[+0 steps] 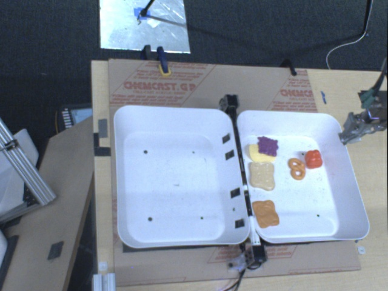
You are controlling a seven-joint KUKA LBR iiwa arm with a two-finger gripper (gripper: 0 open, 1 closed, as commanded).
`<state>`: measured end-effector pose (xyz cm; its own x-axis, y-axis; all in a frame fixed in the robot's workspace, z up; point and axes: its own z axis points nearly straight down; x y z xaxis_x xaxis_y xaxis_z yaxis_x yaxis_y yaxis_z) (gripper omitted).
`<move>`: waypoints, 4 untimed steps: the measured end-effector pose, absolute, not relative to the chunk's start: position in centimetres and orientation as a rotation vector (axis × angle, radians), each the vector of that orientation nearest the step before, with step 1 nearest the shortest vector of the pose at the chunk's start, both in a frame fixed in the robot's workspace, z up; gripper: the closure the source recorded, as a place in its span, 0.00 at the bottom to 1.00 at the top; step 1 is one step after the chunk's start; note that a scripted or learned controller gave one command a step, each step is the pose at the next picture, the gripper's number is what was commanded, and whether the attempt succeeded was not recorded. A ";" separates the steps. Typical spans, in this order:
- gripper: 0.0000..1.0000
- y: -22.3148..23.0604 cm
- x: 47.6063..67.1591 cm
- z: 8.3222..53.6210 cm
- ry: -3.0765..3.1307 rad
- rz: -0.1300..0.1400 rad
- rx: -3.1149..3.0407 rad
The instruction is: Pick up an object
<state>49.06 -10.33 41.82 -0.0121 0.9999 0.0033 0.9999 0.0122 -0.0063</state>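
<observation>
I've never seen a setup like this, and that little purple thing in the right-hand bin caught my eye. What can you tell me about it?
The purple piece is small, with a lumpy, jagged outline, like a toy bunch of grapes; it looks like plastic, though that is hard to confirm. It lies in the right bin, near its left wall toward the far side. It rests partly on a pale yellow piece and overlaps its upper edge. Nothing grips it.
</observation>
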 end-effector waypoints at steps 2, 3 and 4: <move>1.00 -0.2 50.2 51.0 -2.241 -0.026 -2.223; 1.00 5.7 49.5 42.5 -2.230 0.004 -2.207; 1.00 13.4 48.6 42.6 -2.233 -0.005 -2.211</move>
